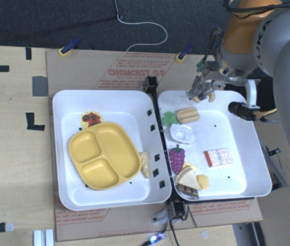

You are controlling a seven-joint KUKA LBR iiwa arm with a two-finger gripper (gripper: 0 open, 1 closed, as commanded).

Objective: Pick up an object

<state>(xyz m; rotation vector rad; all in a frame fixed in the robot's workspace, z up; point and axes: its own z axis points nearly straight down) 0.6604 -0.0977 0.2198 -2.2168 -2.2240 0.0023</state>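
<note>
The grey arm with an orange band (247, 24) reaches over the right shallow white bin (247, 183). The left white bin (63, 111) holds a yellow compartment tray (104, 155). The gripper (200, 92) hovers at the right bin's far edge, whether open or closed cannot be told, just above a tan bread roll (187, 115).

I work in a robot lab, not a home. My two white bins (63, 137) sit on a flat sheet of brown cardboard (129, 73) held down with blue and yellow clips (70, 46). The bench top (12, 152) has black tape marks (32, 121) stuck on it. A thin white cable (140, 27) snakes over dark carpet (42, 9). The food in the bins is toy food, like the purple plastic grapes (177, 158).
</note>
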